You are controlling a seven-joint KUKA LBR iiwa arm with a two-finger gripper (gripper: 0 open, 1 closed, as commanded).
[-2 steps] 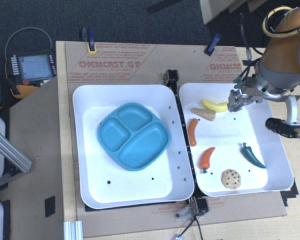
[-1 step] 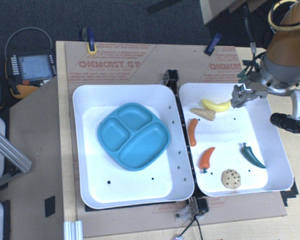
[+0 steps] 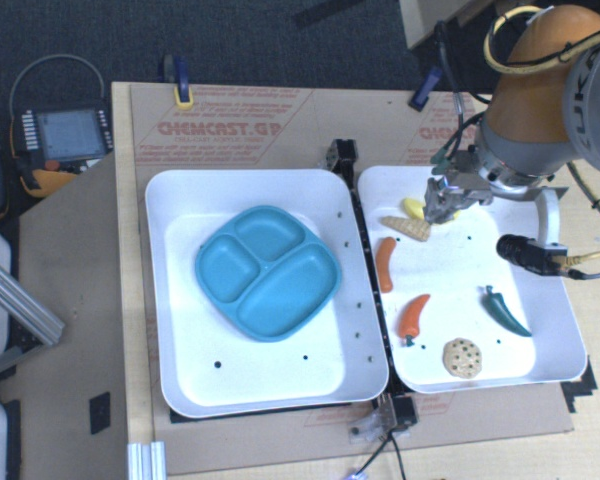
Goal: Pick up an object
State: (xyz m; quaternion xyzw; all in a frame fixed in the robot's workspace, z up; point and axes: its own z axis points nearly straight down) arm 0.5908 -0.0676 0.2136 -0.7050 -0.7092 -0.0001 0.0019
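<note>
Since your hand [image 3: 438,208] hangs right over the yellow piece [image 3: 412,208] and tan wafer [image 3: 407,228], whether it grips I cannot tell; both toys look light, stiff and slick, so pinch the wafer across its narrow width.

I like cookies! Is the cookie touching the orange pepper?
Apart. The camera view shows bare white bin floor between the cookie and the orange pepper.

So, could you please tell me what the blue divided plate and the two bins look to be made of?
Blue divided plate: likely moulded plastic, uniform colour, soft sheen, rounded compartment ridges. Left bin and right bin: probably thin glossy white plastic, with smooth rounded rims.
</note>
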